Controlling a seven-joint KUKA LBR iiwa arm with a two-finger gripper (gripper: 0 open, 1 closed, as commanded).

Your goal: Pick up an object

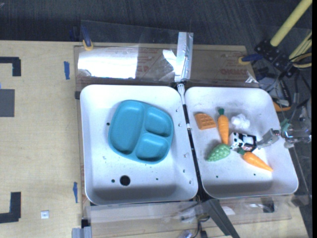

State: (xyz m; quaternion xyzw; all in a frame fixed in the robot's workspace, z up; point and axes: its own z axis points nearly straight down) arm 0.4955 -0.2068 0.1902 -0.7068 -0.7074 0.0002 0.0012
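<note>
two shallow white bins are set side by side on the bench. the left bin (94, 133) carries a blue divided plate (140, 130), lying upside-up with three compartments, and a small dark spot near its front edge. the right bin (282, 182) holds a cluster of small toy foods near its middle.

the gripper (271, 137) is seen at the right rim of the right bin, low and just beside the cluster; whether anything is pinched cannot be told, and no object is seen lifted.

the step in hand is judged to be the approach to a grasp. it would be done well if one piece at the edge of the cluster were chosen, so that neighbours are not dragged along. the nearest candidates are the black-and-white toy (243, 142), which lies just beside the gripper, and the lower carrot (256, 161), which is pointed toward the bin's front right. the carrot should be closed on across its narrow width, not along its length.

the remaining pieces are an upright carrot (224, 127), an orange wedge (204, 120), a green bunch of grapes (219, 152) touching the upright carrot's lower end, and a small white piece (239, 120). all appear smooth, hard plastic, so slipping is a risk.
</note>
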